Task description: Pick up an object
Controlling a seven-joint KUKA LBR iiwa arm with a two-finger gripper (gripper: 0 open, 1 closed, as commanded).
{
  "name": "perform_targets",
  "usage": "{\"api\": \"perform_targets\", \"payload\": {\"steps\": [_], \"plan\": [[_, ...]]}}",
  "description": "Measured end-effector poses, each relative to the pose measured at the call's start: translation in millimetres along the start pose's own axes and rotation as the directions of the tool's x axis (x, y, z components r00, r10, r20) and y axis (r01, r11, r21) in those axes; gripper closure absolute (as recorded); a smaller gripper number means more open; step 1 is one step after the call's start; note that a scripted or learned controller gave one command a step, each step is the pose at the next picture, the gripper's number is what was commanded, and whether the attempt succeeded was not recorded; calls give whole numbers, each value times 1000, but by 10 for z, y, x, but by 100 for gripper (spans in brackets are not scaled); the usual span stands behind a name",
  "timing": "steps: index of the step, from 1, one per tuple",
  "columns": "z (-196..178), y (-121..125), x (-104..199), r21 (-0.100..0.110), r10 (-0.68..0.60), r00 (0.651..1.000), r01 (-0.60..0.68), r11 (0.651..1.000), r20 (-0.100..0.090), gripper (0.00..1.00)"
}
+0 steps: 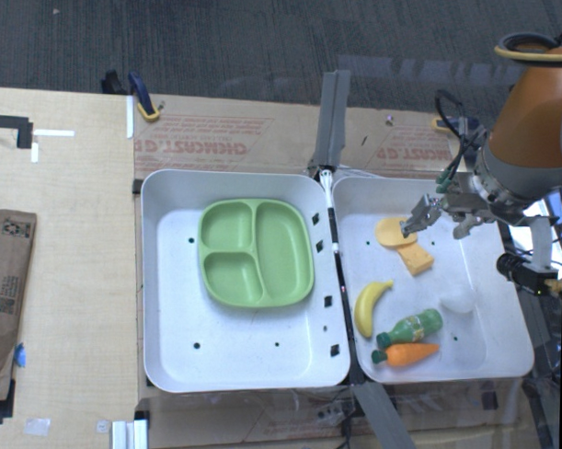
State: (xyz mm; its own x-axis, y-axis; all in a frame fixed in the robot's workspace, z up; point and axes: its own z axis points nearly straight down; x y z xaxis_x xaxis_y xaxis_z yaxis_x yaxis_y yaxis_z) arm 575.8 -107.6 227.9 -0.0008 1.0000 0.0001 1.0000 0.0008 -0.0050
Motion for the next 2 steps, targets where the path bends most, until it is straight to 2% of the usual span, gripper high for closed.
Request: {"api": "perform_targets", "payload": {"steps": [1, 2], "plan": [[1204, 154, -230, -14, 68, 998, -68, 998, 2, 0], [1349, 395, -1003, -6, 90, 996, -90, 996, -6, 0]]}}
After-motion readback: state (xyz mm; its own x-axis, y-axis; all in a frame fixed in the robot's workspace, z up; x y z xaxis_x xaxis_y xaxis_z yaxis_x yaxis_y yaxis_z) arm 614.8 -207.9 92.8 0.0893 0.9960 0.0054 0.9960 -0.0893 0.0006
